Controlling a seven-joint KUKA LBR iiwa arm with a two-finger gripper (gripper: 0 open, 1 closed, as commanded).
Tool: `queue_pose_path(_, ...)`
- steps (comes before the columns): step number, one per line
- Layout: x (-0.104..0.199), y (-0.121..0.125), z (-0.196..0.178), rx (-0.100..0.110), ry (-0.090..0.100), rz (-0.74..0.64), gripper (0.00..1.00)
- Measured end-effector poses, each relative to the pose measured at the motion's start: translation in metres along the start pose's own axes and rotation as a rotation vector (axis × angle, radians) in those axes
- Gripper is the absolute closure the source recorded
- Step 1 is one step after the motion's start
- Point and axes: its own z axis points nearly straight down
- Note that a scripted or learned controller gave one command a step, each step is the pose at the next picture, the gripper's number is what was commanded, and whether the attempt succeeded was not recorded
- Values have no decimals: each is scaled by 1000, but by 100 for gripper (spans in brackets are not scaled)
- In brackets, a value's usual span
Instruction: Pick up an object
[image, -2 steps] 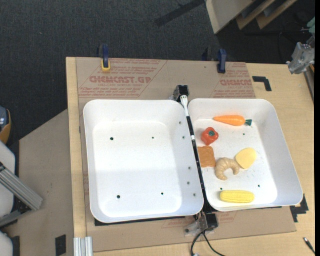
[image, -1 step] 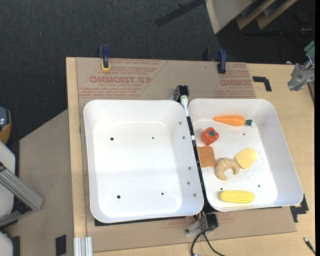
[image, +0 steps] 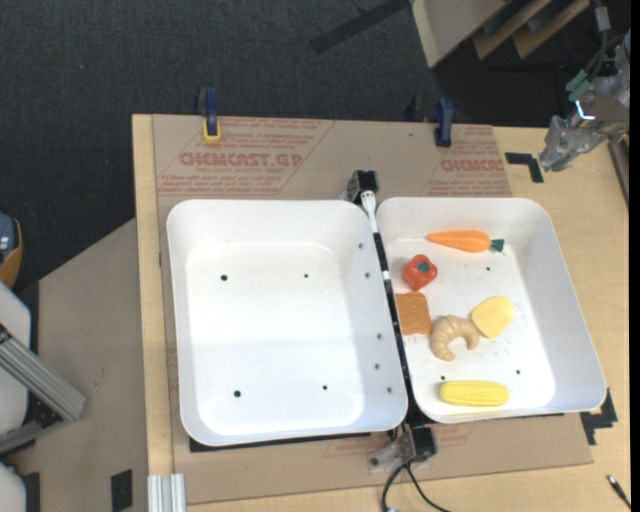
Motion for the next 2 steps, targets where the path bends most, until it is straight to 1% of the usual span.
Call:
queue_pose_path(1,-51,13,-29,-7,-6,7,100)
queue_pose_path(2,-6,-11,-40,-1,0,1,100)
